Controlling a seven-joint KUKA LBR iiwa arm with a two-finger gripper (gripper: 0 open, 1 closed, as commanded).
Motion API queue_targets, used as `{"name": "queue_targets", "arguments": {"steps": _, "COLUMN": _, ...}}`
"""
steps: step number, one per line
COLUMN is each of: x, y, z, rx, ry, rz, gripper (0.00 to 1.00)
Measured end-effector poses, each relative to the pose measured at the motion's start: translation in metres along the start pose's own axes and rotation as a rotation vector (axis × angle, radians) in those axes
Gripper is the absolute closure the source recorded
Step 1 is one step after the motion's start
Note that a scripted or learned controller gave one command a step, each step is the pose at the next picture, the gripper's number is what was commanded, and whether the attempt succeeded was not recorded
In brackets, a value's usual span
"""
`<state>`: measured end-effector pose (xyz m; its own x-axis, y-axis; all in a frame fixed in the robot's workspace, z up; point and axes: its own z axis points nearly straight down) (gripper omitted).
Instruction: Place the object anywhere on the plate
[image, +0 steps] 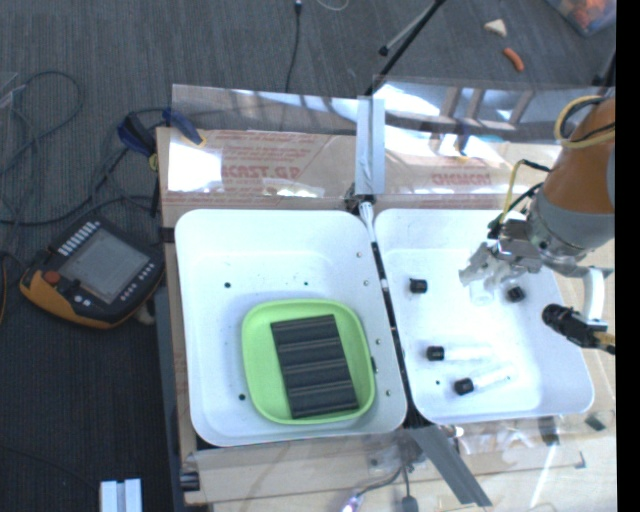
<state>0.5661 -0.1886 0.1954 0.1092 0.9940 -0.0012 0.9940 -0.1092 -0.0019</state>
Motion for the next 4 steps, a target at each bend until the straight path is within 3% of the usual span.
{"name": "queue_targets", "arguments": {"steps": 1, "x": 0.000, "y": 0.000, "z": 0.000, "rx": 0.000, "ry": 0.000, "rz": 0.000, "gripper": 0.00}}
{"name": "queue_targets", "arguments": {"steps": 3, "x": -0.013, "y": -0.005, "z": -0.035, "rx": -0.001, "ry": 0.000, "rz": -0.033, "gripper": 0.00}}
{"name": "queue_targets", "arguments": {"steps": 4, "x": -0.027, "y": 0.011, "z": -0.047, "rx": -0.002, "ry": -0.003, "rz": -0.133, "gripper": 0.00}}
